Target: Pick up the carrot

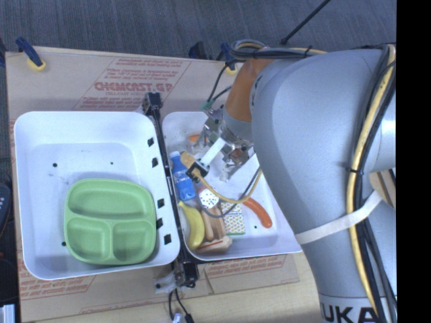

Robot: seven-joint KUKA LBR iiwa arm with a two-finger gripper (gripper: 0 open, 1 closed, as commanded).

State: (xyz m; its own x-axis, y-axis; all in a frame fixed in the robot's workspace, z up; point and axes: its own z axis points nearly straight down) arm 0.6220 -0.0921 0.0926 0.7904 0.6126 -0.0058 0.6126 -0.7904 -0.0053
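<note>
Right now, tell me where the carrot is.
The carrot lies in the right bin, near its right wall, below the gripper and to the right of the banana and the checkered item.

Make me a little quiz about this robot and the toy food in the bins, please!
1. True or false: the green divided plate lies in the left bin.
2. Which bin holds the banana: A) left bin, B) right bin, C) neither?
3. Fill in: the orange carrot lies near the right bin's ____ wall.

Key
1. True.
2. B; it lies near the front, beside the sandwich.
3. Right; the end effector is above the bin's middle, apart from the carrot.
</note>
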